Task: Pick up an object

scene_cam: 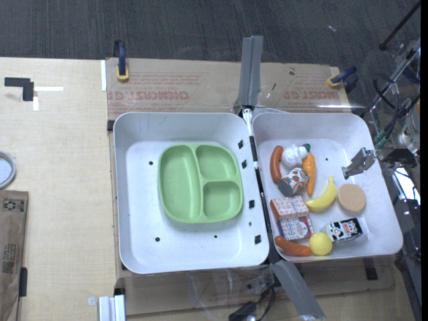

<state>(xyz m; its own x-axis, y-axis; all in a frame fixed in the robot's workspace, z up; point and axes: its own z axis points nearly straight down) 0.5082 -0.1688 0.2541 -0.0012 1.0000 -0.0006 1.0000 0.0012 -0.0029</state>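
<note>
The right bin (pixel 334 127) holds several toy foods. Among them are a red sausage (pixel 276 163), a white garlic bulb (pixel 293 156), an orange carrot (pixel 309 173) and a small brown and white carton (pixel 295 180). There are also a banana (pixel 323 196), a round tan bun (pixel 352 197), two pink cartons (pixel 289 208), a lemon (pixel 321 243), a second red sausage (pixel 292 247) and a black and white milk carton (pixel 346 230). My gripper (pixel 359 162) hangs at the bin's right side, above and right of the banana and just over the bun. Nothing shows in it.
The left bin (pixel 134 179) holds a green divided plate (pixel 200 182). A grey divider bar (pixel 251 72) runs between the bins at the back. Clamps (pixel 121 60) sit on the cardboard behind. A tape roll (pixel 5 171) lies far left. Cables hang at the right.
</note>
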